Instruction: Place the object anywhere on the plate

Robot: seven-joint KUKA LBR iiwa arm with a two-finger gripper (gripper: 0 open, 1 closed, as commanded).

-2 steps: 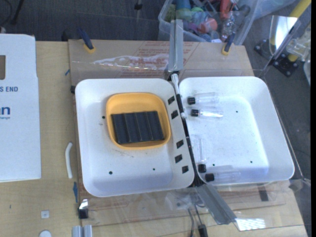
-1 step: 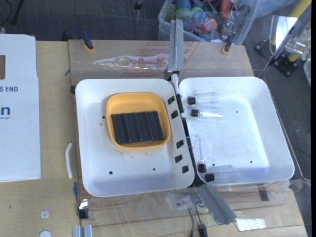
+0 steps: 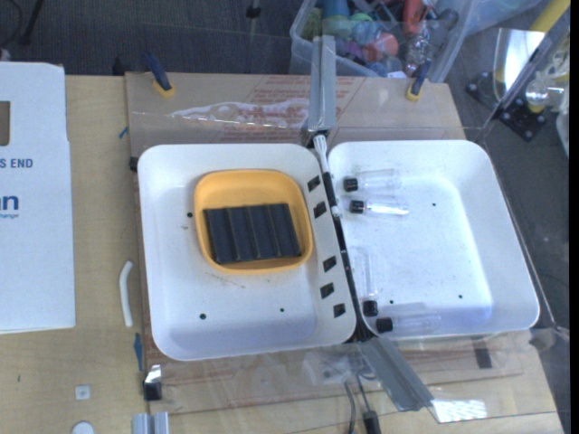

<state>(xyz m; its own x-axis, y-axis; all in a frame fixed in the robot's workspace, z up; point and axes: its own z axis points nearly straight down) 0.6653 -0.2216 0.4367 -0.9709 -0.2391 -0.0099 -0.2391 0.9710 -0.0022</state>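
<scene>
Findings: a yellow plate (image 3: 206, 193) sits in the left white bin (image 3: 163, 242), toward its far side. There is bare bin floor all round it, most of it on the near side and least toward the far wall.

A dark ribbed block (image 3: 251, 232) lies flat on the plate, inside its raised rim. Yellow margin shows past every edge, widest on the far side. The block's long axis runs left to right across the view, slightly tilted, and its ribs run crosswise, far to near.

The right white bin (image 3: 488, 242) holds four clear vials with black caps. Two (image 3: 380, 195) lie near the far left corner and two (image 3: 398, 318) are along the near left edge. The bin's centre and right side are open floor. The bins meet along a shared edge with black tabs (image 3: 324, 233).

A white box (image 3: 32, 197) stands on the counter (image 3: 99, 333), left of the bins. The tool's opening and hold cannot be told.
</scene>
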